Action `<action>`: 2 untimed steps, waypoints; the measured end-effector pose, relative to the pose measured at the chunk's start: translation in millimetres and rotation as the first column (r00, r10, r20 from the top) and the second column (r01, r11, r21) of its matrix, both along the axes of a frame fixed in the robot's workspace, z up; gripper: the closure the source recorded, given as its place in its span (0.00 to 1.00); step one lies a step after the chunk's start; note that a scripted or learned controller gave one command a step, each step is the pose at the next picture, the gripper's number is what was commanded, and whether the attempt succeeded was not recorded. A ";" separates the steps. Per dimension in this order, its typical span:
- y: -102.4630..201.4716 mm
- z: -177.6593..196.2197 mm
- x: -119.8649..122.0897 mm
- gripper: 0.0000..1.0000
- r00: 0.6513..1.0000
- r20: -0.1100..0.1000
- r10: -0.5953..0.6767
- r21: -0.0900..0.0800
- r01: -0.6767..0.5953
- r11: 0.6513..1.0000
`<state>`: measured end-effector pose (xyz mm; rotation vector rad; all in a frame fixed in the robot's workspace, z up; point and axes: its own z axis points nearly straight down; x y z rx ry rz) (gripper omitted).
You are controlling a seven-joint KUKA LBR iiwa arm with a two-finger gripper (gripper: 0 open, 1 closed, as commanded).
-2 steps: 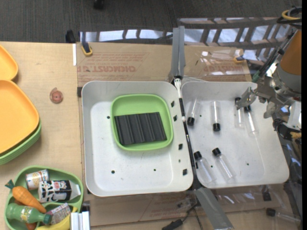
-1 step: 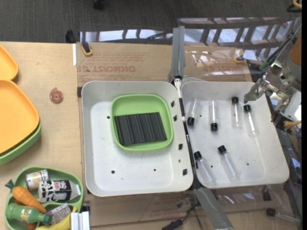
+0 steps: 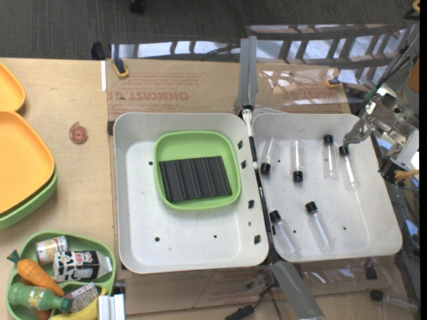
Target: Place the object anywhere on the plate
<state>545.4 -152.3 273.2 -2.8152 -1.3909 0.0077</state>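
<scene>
Test tubes, clear with black caps, lying loose in right bin (image 3: 373, 242); six counted. Nearest tube (image 3: 347, 163) just below and left of gripper (image 3: 357, 131), cap end closest to the jaws. Second tube (image 3: 329, 153) a little further left; four more lower left, well apart from the jaws. Green plate (image 3: 198, 142) in left bin (image 3: 133, 245), far left of the jaws, bearing a dark ribbed mat (image 3: 197, 178).

Judged step: approach for pickup, nothing yet lifted. Recommended: descend over mid-length of nearest tube, jaws set across its narrow axis, close squarely; round glass likely to roll or squirt out if pinched off-centre. Keep clear of bin wall at right.

Jaw state: cannot tell whether apart or together at this size and angle. Nothing seen between them; no contact with any tube evident.
</scene>
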 end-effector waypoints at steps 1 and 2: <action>0.1 12.6 -13.9 0.00 0.997 0.001 -0.075 0.000 0.075 0.997; 5.6 14.2 -29.8 0.00 0.982 0.000 -0.190 0.000 0.190 0.982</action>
